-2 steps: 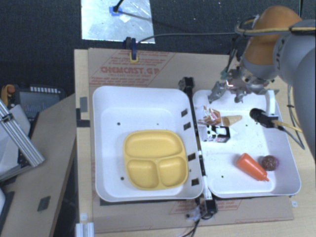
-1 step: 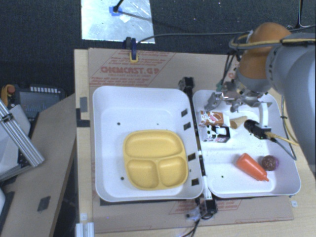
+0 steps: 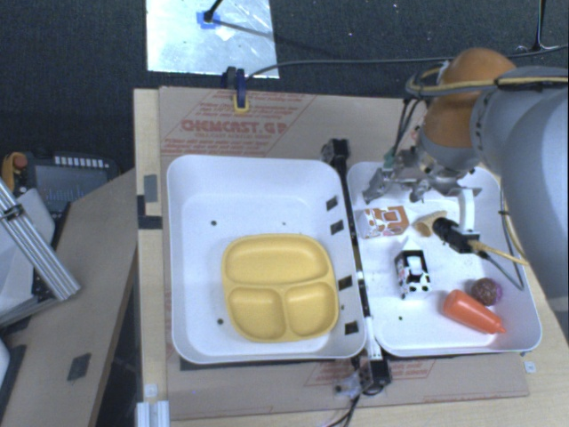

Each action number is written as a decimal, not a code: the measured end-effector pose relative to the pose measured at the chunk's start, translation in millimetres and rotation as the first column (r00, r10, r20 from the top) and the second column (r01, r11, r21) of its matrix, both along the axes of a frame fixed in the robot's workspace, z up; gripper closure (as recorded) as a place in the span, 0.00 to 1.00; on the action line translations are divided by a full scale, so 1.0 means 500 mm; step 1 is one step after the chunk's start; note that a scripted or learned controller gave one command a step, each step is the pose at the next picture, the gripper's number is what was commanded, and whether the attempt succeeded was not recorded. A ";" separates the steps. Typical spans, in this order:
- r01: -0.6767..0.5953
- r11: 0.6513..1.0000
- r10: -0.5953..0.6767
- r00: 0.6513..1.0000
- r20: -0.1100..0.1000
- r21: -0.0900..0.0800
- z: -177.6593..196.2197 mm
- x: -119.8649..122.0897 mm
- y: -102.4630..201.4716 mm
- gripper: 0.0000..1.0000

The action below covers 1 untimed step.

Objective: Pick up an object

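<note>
In the camera view, the end effector [image 3: 402, 181] hung over the far part of the right bin [image 3: 524, 323]; whether it was open or closed I cannot tell. An orange carrot [image 3: 473, 312] lay near that bin's front edge, beside a dark red ball [image 3: 485, 291]. The left bin [image 3: 191, 327] held a yellow divided tray [image 3: 278, 287].

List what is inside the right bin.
The right bin holds an orange carrot, a dark reddish ball, a black-and-white cow figure and an orange-patterned card. The arm covers its far corner.
</note>
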<state>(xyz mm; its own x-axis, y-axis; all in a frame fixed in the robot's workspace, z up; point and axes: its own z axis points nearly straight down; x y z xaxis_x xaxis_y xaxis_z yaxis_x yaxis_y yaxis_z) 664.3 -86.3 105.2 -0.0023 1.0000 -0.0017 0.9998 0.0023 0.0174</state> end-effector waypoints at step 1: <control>0.002 1.000 -0.002 1.000 -0.011 0.001 0.009 -0.006 -0.001 1.00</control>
